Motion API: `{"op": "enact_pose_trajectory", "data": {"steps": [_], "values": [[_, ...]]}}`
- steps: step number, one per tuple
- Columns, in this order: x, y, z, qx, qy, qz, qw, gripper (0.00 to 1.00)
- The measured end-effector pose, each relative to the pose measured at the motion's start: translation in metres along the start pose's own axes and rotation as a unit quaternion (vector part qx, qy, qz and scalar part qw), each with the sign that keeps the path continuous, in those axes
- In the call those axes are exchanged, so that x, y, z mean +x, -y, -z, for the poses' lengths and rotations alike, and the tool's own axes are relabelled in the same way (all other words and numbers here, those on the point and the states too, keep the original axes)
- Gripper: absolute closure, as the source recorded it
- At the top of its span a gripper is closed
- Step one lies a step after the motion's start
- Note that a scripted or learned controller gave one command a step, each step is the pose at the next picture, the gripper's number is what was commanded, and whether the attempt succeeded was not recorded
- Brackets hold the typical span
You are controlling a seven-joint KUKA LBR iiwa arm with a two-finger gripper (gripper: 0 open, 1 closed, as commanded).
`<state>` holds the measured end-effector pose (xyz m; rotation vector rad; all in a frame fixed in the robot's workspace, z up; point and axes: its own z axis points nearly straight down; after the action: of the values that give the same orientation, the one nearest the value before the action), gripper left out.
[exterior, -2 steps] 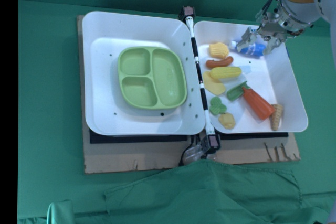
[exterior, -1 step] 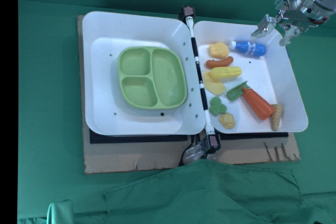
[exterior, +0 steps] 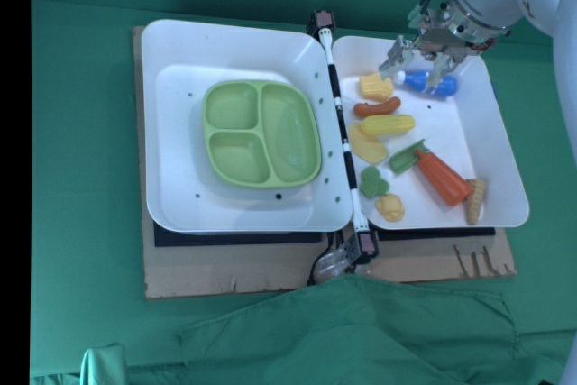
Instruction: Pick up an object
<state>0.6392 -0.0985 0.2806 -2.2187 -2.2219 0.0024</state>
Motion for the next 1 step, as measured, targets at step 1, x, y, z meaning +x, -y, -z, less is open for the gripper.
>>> {"op": "enact_pose_trajectory", "data": {"steps": [1], "values": [[-0.0101, 0.0463, -0.0789, 0.002, 0.000, -0.004, 1.0000, 0.00]]}}
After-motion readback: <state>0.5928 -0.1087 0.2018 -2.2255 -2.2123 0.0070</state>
